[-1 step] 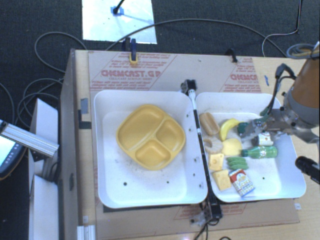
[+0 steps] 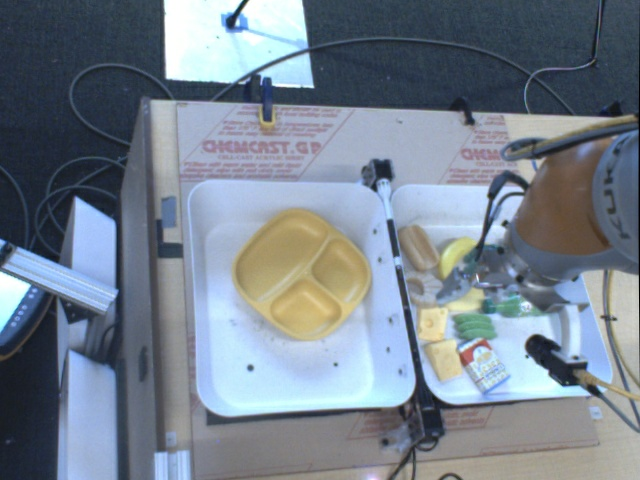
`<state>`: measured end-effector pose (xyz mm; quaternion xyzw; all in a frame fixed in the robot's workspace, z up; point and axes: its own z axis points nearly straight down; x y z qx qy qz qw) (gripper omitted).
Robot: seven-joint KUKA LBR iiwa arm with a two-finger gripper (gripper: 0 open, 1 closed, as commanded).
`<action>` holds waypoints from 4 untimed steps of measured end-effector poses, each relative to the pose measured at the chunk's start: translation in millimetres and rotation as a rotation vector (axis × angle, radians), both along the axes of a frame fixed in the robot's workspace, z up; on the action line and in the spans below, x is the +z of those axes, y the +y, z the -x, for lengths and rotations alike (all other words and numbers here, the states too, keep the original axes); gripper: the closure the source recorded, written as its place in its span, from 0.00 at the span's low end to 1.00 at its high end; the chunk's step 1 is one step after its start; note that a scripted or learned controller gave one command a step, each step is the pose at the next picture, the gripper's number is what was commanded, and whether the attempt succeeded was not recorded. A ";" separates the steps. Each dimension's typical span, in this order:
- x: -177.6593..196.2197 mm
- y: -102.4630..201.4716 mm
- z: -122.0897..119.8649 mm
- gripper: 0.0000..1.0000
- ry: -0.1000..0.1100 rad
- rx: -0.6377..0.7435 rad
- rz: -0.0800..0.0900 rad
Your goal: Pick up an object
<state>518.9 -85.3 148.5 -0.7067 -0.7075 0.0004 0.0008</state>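
1. Bins: 2 shallow white plastic bins, left bin [image 2: 205,298] & right bin [image 2: 432,202], side by side, w/ a black strip between them.
2. Left bin holds 1 yellow plastic plate [image 2: 300,273] w/ 3 compartments, lying flat and turned diagonal to the walls.
3. Right bin holds toy food:
   - 1 tan hot-dog bun [image 2: 418,247]
   - 1 yellow rounded fruit piece [image 2: 456,255]
   - 2 flat yellow cheese squares [image 2: 432,323] [image 2: 443,361]
   - 1 green pea pod [image 2: 473,326]
   - 1 darker green piece [image 2: 516,308]
   - 1 red-and-white carton [image 2: 484,364]
   - 1 pale beige lump [image 2: 422,288], too small to say what it is
4. Gripper [image 2: 460,286], on the grey-and-orange arm [image 2: 560,218], sits low over the right bin's middle. It's just beside the fruit piece and near the beige lump. Can't tell if it's spread, pressed together or pinching sth.
5. Looks:
   - Bun is oblong w/ a reddish-brown centre, near the bin's far left corner.
   - Fruit piece is bright and curved, just right of the bun.
   - Cheese squares lie one behind the other along the left wall.
   - Carton is tilted, just right of the nearer square.
   - Pea pod lies btw the farther square & the darker green piece.
6. Surface: bins rest on a pale board [image 2: 330,138] w/ red "CHEMCAST GP" print, and a blue-and-yellow clamp [image 2: 265,103] sits at its far edge.
7. Room: dark carpet [image 2: 80,28], grey cables [image 2: 105,73], and 1 white sheet [image 2: 235,38] on the floor beyond the bench.
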 end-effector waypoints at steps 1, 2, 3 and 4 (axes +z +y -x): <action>-58.9 -1.6 -11.8 0.00 -0.011 0.002 -0.003; -61.3 -5.6 -91.7 0.00 -0.005 0.002 0.001; -50.6 -6.2 -92.3 1.00 -0.006 0.003 0.001; 36.6 89.1 -52.6 1.00 -0.004 0.003 -0.001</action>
